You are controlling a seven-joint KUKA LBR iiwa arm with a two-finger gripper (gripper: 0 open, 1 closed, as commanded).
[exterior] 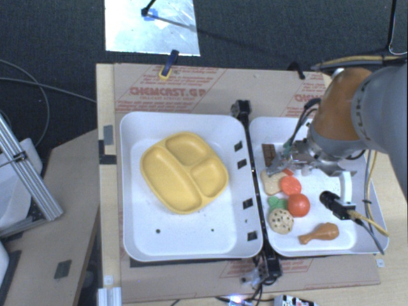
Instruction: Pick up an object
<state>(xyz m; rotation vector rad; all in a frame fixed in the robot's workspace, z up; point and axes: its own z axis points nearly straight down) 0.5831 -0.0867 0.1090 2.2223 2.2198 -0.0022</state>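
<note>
Tomato (291,185) just below gripper (285,160) — right bin (363,244)

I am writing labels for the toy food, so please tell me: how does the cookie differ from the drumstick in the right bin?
The cookie is round, pale and dotted with dark chips; the drumstick is long, plain orange-brown, narrowing to a bone end. The cookie lies nearer the bins' divider, the drumstick nearer the outer side. Both lie near the front edge of the right bin.

Two white bins (137,171); one yellow plate (183,171); five toy foods (298,204).
</note>
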